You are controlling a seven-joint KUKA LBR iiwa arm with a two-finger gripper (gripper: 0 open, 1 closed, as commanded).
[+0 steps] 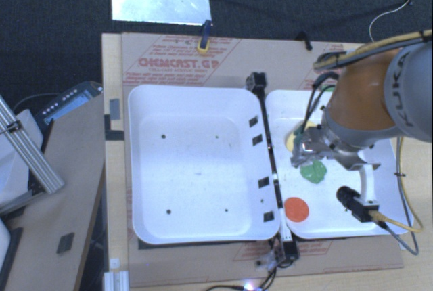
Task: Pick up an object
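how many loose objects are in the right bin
3 visible: an orange disc near the front left corner, a green object under the gripper, a yellow object just behind. The arm may hide more.

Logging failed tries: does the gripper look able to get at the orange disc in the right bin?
Probably yes. The orange disc lies flat and apart from the green object, nothing over it, with the gripper just above.
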